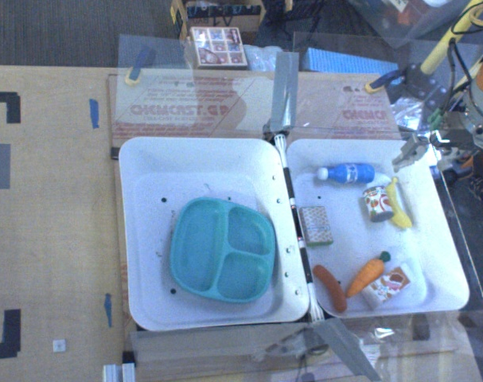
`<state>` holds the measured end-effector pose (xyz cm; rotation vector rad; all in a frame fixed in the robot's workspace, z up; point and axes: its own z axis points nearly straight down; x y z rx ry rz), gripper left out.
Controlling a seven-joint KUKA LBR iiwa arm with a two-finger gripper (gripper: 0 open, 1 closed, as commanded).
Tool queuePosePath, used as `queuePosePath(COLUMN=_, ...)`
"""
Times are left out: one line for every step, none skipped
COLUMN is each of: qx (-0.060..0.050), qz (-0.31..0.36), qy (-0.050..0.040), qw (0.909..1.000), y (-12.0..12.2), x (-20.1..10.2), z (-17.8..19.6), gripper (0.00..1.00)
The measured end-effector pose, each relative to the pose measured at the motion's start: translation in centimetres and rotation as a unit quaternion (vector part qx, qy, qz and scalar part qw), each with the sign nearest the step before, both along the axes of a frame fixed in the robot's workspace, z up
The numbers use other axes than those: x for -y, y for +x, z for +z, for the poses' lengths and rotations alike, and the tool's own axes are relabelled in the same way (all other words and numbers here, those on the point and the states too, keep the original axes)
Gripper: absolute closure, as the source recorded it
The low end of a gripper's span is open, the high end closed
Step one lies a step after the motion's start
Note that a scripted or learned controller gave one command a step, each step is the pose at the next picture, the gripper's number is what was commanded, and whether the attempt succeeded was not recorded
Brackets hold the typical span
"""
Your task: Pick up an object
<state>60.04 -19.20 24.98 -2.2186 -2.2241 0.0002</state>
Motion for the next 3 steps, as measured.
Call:
queuePosePath(qx=0.001, qz=0.049, qy=-0.0003, qw=0.9988, y=-1.4, x=1.4, z=-10.7, gripper=0.0)
queuePosePath(qx=0.003, qz=0.078, qy=-0.0012, qw=0.997, y=-1.6, x=-0.8, z=-16.2, gripper=0.0)
queuePosePath(qx=0.01, qz=0.076, qy=-0.0046, qw=0.9971, y=-1.3, x=-0.4, z=-14.6, gripper=1.0)
